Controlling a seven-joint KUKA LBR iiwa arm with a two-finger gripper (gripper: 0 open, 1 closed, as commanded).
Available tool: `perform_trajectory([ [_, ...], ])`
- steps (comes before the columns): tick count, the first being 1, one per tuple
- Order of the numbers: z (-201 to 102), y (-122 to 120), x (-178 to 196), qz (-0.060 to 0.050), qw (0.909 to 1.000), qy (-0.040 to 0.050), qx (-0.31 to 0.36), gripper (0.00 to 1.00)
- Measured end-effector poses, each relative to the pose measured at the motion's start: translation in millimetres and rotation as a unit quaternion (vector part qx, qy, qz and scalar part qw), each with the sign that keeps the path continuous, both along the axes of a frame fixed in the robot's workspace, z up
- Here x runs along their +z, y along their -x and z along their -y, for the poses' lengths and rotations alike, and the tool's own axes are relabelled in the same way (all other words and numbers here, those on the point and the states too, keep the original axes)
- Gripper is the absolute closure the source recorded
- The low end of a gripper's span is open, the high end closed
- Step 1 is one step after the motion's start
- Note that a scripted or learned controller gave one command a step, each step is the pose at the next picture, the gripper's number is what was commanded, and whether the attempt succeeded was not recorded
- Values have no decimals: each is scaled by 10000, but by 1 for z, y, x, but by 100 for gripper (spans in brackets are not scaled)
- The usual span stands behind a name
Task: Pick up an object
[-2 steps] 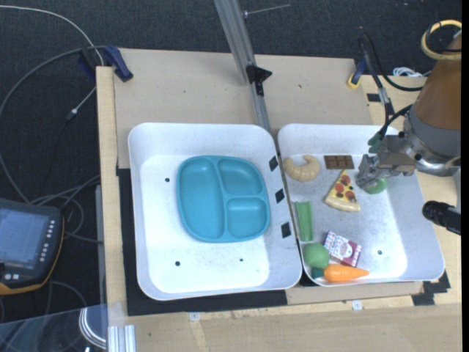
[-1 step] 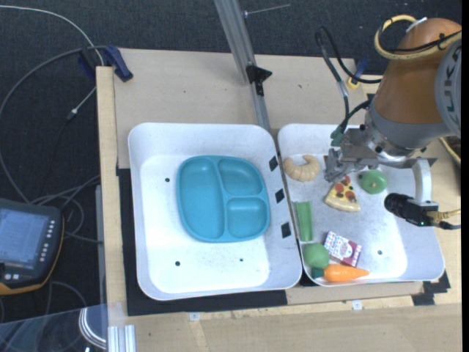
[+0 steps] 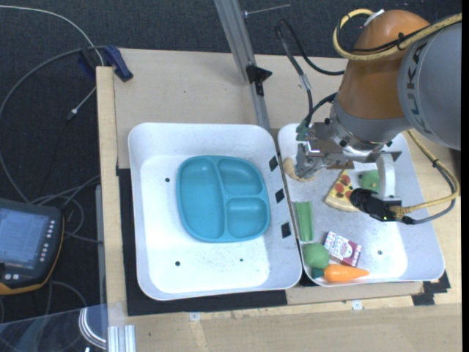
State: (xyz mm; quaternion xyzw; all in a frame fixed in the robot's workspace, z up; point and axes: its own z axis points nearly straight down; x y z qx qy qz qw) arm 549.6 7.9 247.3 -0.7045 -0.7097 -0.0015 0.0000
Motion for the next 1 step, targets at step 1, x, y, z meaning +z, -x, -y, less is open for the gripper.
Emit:
perform_trajectory([
  [1, -41, -18, -1, 3, 10000, 3, -9, 100],
])
